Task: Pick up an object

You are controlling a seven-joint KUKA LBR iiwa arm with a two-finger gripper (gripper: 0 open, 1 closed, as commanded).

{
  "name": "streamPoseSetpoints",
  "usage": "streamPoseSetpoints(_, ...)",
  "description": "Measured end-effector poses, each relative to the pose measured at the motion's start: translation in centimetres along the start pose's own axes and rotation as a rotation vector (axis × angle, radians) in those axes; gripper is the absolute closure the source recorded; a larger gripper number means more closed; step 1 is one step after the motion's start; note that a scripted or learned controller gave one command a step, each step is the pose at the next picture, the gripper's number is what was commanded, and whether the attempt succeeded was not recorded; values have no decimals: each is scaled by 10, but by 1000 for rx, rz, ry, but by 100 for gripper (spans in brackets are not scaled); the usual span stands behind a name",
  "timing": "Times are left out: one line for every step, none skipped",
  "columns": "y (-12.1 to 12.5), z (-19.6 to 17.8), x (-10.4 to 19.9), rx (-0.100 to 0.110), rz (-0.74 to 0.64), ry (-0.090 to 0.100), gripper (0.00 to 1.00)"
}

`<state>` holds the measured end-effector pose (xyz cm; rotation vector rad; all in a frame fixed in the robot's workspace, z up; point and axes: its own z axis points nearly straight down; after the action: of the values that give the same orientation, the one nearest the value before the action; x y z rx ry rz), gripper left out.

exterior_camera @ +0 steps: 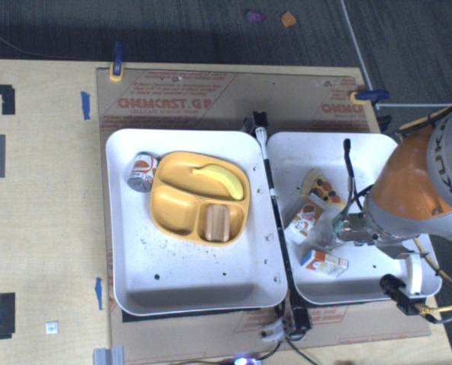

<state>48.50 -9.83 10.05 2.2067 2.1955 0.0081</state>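
Right bin, near edge: small flat packet at 6 o'clock; gripper low over the floor just above it, whether spread or pinched I cannot tell; second packet at 9 o'clock, patterned one toward 11; best to centre on one packet, clear of neighbours; yellow tray in the left bin

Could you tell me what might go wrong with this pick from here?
The packets in the right bin lie close together beside the gripper, so it may nudge or catch two at once. The low one sits close under the wrist and could be pushed aside. A black cable hangs nearby and might snag.
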Motion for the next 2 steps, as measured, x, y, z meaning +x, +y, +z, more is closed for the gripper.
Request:
streamPoseSetpoints(0, 0, 0, 0, 0, 0, 0)
streamPoseSetpoints(-3, 11, 2, 14, -4, 14, 0)
